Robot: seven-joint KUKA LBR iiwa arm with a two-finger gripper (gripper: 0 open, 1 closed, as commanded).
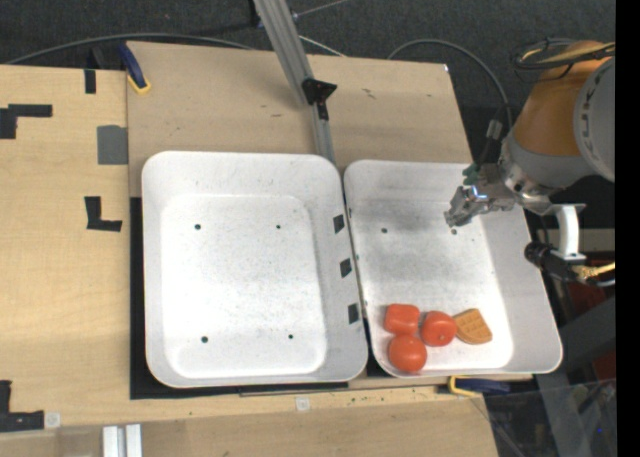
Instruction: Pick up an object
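Near edge of the right bin (520, 275): three red pieces (418, 333) and a tan one (473, 326) sat clustered, untouched. Farther back the gripper (462, 207) hung over bare floor, well apart from them; couldn't tell its jaws' state, so pick prob. not begun.

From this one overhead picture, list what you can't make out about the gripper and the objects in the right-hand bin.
- Gripper: too small and blurred in the camera view to tell whether its fingers are open or shut.
- Three red objects and the orange piece in the right bin: too small to identify; they cluster so closely that contact between them is unclear.
- Arm: cut off by the right edge.
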